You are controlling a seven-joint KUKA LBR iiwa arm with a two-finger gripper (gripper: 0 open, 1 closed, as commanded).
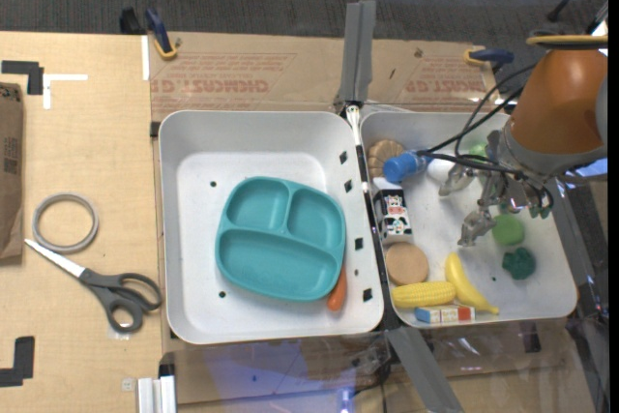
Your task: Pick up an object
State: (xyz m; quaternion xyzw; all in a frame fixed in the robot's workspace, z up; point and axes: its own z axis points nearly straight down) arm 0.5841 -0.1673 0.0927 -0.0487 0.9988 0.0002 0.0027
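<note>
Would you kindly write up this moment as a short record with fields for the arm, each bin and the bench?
arm: reaches in from the right; gripper low over the right bin
left bin: teal divided plate, carrot at its lower right edge
right bin: banana, corn cob, green ball, blue item
bench, left: scissors, tape roll
</note>
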